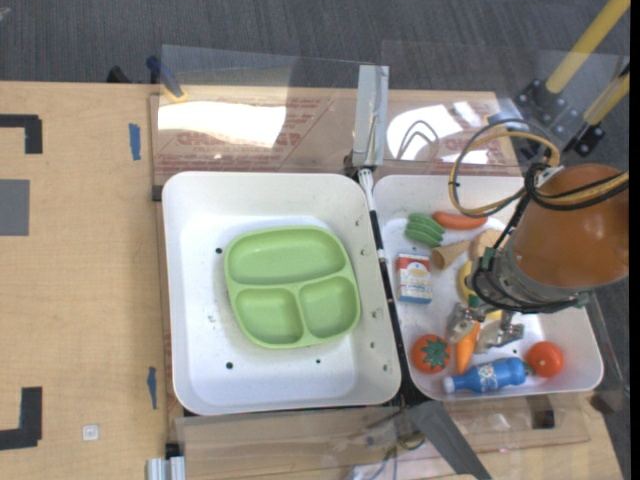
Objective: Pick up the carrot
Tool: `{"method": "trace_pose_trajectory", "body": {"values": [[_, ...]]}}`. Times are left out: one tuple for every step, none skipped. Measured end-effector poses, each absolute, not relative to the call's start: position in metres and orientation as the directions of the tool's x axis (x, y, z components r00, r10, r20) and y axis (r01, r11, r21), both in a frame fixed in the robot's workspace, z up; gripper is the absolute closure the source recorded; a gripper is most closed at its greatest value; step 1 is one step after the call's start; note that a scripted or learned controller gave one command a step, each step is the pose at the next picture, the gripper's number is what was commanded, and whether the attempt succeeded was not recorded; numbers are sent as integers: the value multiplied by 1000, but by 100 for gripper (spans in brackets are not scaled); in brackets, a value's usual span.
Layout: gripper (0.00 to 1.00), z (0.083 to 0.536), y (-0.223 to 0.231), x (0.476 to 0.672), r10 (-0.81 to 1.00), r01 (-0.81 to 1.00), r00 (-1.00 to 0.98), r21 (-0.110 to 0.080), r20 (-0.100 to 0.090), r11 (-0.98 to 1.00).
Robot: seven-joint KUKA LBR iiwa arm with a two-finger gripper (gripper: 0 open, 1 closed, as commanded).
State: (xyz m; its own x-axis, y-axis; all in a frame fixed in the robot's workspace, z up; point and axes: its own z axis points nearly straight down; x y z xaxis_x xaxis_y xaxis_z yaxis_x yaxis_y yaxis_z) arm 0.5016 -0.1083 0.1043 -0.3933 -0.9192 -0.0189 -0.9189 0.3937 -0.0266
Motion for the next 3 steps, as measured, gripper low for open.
{"method": "trace_pose_trajectory", "body": {"values": [[100,114,-106,504,-919,-919,-393,-32,-24,393],[100,93,-132,488,-993,-992,-120,-26,-6,120],[100,183,-93,486,-922,-922,-388,-9,-6,388]]}}
